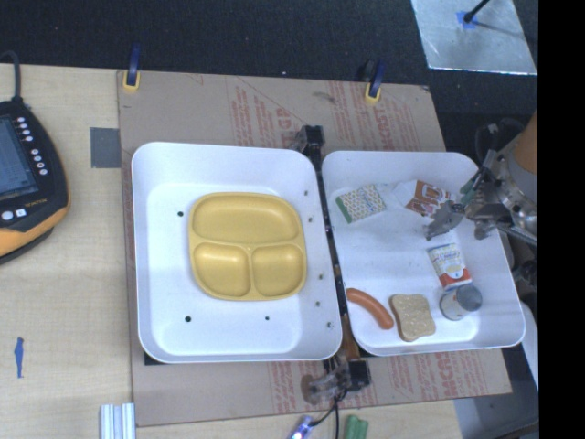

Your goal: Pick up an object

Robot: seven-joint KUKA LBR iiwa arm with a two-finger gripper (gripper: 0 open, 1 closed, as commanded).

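The right bin [366, 245] holds several small objects. A green and white packet [360, 202] lies at its back left, and a red and white wrapper [426, 197] at its back. A white tube with a red label [447, 262] lies right of centre, its grey cap [460, 301] toward the front. An orange sausage [369, 306] and a slice of bread [413, 316] rest along the front wall. My gripper [462, 226] reaches in from the right, just behind the tube's far end. It is open, with nothing between its fingers.
The left bin [164, 327] holds a yellow divided plate [247, 245]. A teach pendant [23, 181] lies on the bench at far left. Clamps [372, 80] pin the cardboard at the back edge. The bins meet along a raised middle wall [324, 245].
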